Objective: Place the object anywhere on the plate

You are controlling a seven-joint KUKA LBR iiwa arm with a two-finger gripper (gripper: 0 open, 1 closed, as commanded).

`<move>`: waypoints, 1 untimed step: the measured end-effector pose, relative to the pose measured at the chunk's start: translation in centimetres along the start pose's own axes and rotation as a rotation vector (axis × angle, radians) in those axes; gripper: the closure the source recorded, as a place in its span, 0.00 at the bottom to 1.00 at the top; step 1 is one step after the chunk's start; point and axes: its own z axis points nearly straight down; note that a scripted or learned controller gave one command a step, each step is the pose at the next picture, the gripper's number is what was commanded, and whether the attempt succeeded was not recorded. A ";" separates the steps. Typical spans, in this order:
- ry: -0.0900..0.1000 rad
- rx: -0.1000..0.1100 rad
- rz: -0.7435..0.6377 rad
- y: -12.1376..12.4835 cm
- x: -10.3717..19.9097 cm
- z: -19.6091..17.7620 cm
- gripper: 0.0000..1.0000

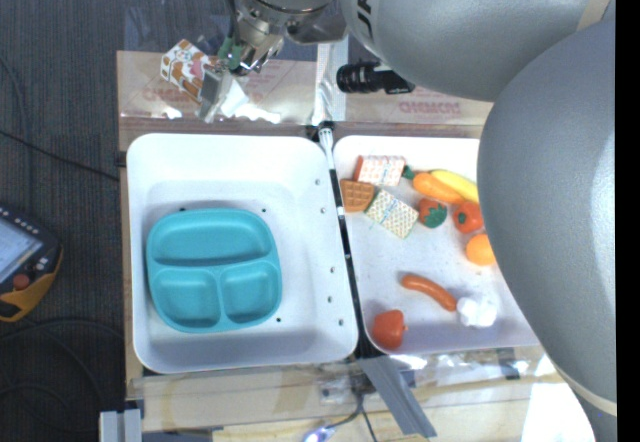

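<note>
A teal plate (212, 267) with three compartments lies in the left white bin (295, 170). My gripper (208, 88) hangs high, beyond the far rim of that bin at the upper left. It is shut on a small white box with a red and brown pattern (183, 66), which sticks out to the left of the fingertips. Box and gripper are well above and behind the plate, not over it.
The right bin (430, 330) holds several toy foods: a waffle-patterned block (391, 214), a pink box (379, 170), a banana (452, 183), a sausage (428, 291) and a red tomato (388, 328). The grey arm (480, 20) covers the upper right. A handheld device (20, 260) lies on the floor at left.
</note>
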 end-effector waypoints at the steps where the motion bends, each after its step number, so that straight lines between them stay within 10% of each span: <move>1: 0.003 0.000 -0.285 -4.4 6.1 6.4 1.00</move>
